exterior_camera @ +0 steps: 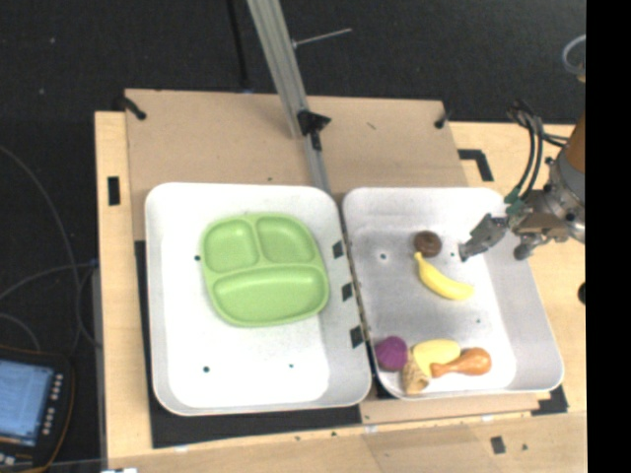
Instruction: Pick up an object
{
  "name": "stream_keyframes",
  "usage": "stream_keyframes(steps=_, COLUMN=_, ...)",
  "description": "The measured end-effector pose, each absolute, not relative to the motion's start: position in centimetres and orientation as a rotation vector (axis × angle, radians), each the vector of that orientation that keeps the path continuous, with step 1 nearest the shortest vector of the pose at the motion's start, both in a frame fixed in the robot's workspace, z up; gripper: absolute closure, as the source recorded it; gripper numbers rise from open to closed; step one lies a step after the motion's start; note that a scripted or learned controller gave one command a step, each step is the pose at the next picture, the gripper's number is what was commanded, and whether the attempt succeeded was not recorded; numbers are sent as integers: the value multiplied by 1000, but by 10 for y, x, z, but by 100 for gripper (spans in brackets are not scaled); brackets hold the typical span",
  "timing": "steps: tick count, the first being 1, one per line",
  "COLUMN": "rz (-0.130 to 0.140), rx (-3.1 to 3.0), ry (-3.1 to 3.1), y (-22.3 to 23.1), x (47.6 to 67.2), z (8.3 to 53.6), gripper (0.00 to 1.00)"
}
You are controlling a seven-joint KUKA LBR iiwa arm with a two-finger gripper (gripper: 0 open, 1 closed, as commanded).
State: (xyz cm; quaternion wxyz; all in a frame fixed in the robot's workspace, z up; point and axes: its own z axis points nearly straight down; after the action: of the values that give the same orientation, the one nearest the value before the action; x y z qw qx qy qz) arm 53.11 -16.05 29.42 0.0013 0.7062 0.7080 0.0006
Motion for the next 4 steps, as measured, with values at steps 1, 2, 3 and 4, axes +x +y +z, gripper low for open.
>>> stream_keyframes(steps=1, rz=2, rx=2218, ry=2221, y=-161, x=531, z=294, gripper=0)
stream_keyframes(steps=2, rz=-5, rx=2224, ry=2222, y=-169, x=527, z=235, gripper=0)
stream_keyframes(steps=3, rz=-4, rx=2224, ry=2221, y=-163, x=531, z=190, gripper=0)
stream_keyframes(steps=4, rz=-4, rx=2223, ry=2222, y=-165, x=525, z=146, gripper=0)
